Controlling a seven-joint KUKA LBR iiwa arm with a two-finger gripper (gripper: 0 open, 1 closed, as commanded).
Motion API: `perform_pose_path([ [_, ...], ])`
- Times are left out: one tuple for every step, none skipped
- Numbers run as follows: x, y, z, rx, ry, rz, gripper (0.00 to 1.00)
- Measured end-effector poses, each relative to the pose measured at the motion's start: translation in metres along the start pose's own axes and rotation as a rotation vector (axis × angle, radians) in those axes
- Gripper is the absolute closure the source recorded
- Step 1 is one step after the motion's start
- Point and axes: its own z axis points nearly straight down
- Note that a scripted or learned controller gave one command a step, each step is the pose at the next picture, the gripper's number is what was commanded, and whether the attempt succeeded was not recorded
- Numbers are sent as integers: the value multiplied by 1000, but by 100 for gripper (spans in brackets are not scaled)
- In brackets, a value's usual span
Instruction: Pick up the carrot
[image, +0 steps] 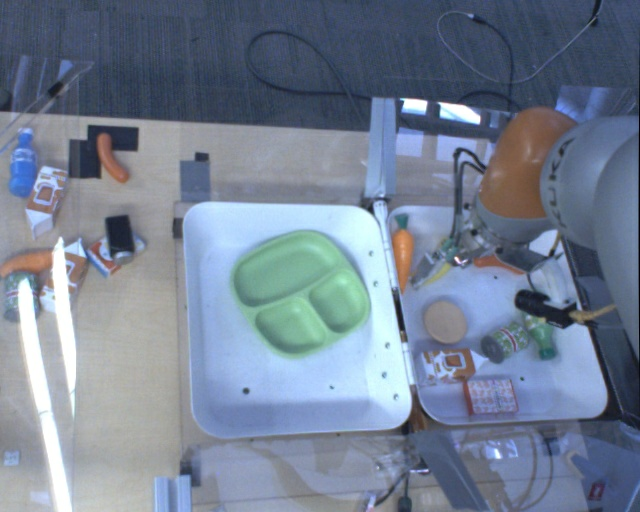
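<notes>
Pincer (441, 264), opening unclear, hangs beside the carrot (402, 257) in the right bin (572, 372); pale wooden bench (120, 400), dark carpet (200, 60) beyond

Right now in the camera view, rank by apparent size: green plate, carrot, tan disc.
1. green plate, by far the largest.
2. tan disc and carrot: too close to rank. The carrot is longer but thin, the disc shorter but wider.

We see a green plate (300, 292) in the left bin (205, 400), and in the right bin (592, 395) a tan disc (445, 322), a carton (447, 366), a red box (490, 396) and a green bottle (510, 340), while a blue bottle (22, 165) lies far left on the desk (130, 380).
</notes>
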Motion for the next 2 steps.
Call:
perform_pose_path([
  [-20,18,4,39,29,-321,0],
  [-20,18,-3,43,32,-320,100],
])
